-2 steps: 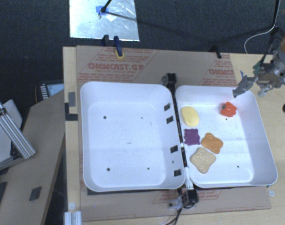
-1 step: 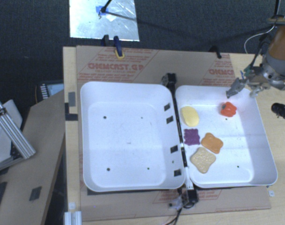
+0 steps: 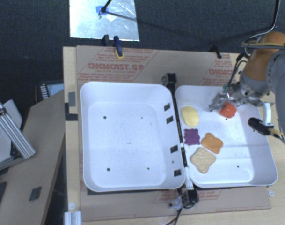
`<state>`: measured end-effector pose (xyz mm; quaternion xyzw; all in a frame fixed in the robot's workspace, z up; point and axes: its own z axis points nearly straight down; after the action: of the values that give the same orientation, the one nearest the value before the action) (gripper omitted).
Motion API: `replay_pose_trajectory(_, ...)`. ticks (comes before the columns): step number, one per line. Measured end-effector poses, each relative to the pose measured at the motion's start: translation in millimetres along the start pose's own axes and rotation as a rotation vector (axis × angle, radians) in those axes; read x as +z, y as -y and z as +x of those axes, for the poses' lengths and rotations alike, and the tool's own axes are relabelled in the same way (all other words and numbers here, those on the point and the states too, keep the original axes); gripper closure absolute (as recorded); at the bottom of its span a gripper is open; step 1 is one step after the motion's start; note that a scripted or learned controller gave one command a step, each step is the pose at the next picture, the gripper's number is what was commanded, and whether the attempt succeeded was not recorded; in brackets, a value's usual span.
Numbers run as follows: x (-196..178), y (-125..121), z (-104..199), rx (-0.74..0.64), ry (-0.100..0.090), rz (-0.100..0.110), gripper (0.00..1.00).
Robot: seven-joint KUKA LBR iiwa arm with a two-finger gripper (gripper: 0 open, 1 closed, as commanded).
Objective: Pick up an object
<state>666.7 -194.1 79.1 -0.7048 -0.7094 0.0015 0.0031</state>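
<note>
The gripper [image 3: 225,102] is being held over the far part of the right bin [image 3: 259,170], with the grey arm [image 3: 273,71] reaching in from the right. A small red-orange object [image 3: 228,110] is being seen right at the fingertips, but whether it is being clasped between them or merely touched cannot be told, nor can how far the fingers are parted. Four other items are lying in the same bin near its left wall: a yellow piece [image 3: 190,116], a purple piece [image 3: 192,136], an orange piece [image 3: 212,142] and a tan cracker [image 3: 203,160]. The left bin [image 3: 93,97] is sitting just beside it.
</note>
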Motion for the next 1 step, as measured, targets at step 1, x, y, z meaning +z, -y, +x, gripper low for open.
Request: replay_pose_trajectory(1,-19.6,-3.8,-1.7,-0.001,0.005,-0.014,1.00)
